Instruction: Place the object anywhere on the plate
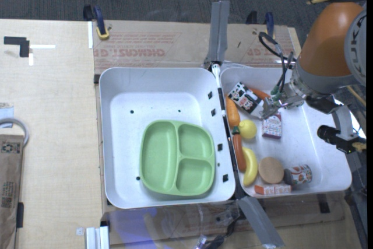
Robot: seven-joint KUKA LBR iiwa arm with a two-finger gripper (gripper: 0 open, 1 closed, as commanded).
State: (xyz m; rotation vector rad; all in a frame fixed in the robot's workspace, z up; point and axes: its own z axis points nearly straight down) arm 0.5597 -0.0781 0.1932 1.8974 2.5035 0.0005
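Observation:
A green plate with three compartments lies in the left bin, with nothing on it. The right bin holds several toy foods. My gripper hangs low over the right bin's back part, just above a small pink carton and to the right of a black-and-white carton. The arm's orange band rises behind it. Whether anything is in the gripper is hidden from this angle.
Along the right bin's left wall lie a carrot, a lemon, a red sausage and a banana. Near the front sit a brown round bun, a small can and an orange box.

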